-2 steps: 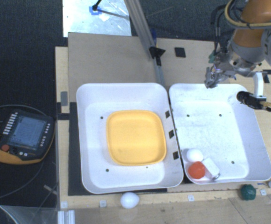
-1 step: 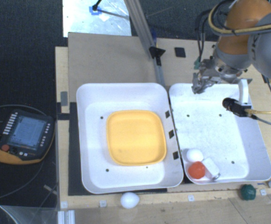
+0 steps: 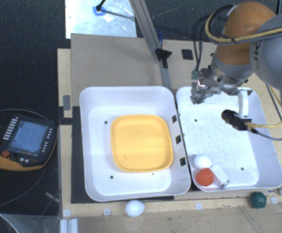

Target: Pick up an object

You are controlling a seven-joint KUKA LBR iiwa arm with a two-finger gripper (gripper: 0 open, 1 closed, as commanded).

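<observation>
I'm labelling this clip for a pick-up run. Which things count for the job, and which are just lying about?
Job:
- gripper
- white ball, orange ball, white block in right bin
- yellow plate in left bin

Lying about:
- white egg
- green ball
- teach pendant

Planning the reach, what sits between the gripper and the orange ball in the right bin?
In the camera view, mostly bare white floor of the right bin separates the gripper from the orange ball; only a white ball lies there, touching it.

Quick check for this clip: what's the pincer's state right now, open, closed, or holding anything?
Pincer: over the far left corner of the right bin; whether it is open or shut cannot be told, and no object shows in it.
</observation>
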